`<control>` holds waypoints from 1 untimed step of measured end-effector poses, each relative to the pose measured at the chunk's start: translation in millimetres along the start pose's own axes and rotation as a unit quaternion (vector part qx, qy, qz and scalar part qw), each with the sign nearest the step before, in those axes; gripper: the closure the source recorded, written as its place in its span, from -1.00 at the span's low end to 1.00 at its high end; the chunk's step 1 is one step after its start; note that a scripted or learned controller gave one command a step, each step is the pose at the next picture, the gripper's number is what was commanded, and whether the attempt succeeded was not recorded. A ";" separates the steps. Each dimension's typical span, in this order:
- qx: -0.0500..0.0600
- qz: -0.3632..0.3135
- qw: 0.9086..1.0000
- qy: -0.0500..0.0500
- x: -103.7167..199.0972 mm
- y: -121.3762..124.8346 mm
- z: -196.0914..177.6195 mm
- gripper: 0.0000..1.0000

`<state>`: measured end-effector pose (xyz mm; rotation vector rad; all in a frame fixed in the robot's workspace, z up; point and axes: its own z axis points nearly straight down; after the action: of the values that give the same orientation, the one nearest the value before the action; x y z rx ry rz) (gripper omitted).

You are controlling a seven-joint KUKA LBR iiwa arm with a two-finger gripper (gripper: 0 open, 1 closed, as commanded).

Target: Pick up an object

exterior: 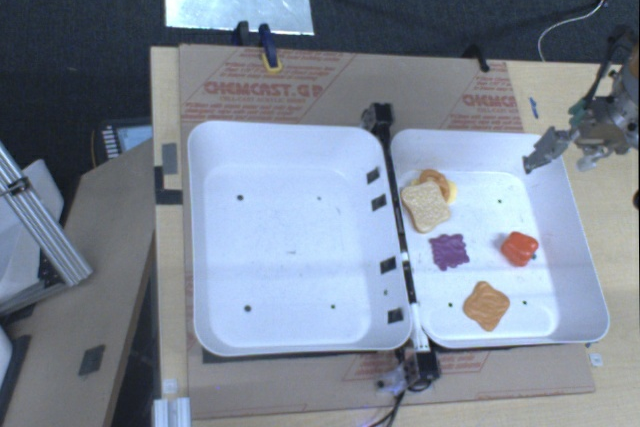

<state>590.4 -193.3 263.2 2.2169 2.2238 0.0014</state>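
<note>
In the right bin (pixel 570 215) lie a grainy tan bread slice (pixel 427 206) overlapping a rounded yellow piece (pixel 441 183), a ragged purple lump (pixel 449 251), a glossy red pepper (pixel 519 248) and a lobed orange biscuit (pixel 486 304). The gripper (pixel 545 153) hovers over the bin's far right corner, nothing visibly held. How far its fingers are spread is too small to make out.

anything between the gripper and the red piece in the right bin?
Nothing visible. The gripper sits at the right bin's far right corner; the red piece lies apart from the purple piece, with bare floor between gripper and it.
</note>
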 end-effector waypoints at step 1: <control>-0.010 -0.001 1.000 -0.003 -0.1 10.1 -206.0 -1.00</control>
<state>600.1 -193.2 469.2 2.2000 2.2135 0.0161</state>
